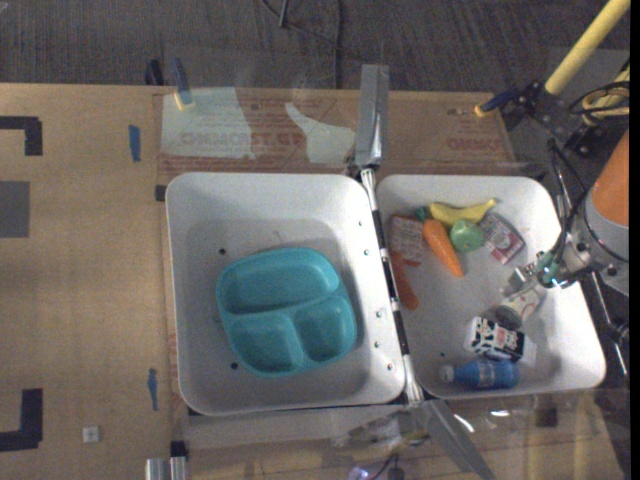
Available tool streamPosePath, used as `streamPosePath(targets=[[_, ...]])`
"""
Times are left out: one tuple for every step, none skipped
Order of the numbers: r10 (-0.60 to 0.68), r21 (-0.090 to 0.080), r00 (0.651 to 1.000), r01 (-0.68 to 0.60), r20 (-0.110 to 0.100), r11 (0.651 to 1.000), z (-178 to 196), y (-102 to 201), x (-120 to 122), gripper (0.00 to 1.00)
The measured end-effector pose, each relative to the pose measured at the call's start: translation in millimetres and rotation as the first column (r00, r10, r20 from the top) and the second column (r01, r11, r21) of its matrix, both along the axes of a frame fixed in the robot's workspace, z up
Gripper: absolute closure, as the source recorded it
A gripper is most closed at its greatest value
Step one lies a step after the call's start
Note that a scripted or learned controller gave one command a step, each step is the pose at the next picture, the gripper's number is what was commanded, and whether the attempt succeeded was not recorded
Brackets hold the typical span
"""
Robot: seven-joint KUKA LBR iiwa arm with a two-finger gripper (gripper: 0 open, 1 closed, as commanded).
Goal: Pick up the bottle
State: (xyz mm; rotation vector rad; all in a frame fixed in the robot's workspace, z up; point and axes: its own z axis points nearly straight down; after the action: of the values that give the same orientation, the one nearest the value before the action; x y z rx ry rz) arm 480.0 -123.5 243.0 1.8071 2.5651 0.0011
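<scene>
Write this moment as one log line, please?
task: pick up bottle | gripper: over right bin, holding nothing seen | bottle: lying at bin's near edge

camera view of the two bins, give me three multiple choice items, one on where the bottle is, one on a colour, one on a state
1. Where does the bottle lie?
A. in the left bin, on the tray
B. in the right bin, near its front edge
C. on the bench outside both bins

2. What colour is the divided tray in the left bin?
A. teal
B. red
C. yellow

3. How is the bottle lying?
A. upright on its base
B. on its side
C. lifted clear of the bin

Answers: 1 B, it sits by the front wall of the right bin, just below the black and white carton. 2 A, the tray is teal against the white bin. 3 B, its length runs along the bin floor, cap to the left.
</scene>
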Motion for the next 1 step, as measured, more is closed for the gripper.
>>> streamPosePath(targets=[[-0.069,0.001,0.998,0.069,0.000,0.998,-4.7,37.3,35.3,1.00]])
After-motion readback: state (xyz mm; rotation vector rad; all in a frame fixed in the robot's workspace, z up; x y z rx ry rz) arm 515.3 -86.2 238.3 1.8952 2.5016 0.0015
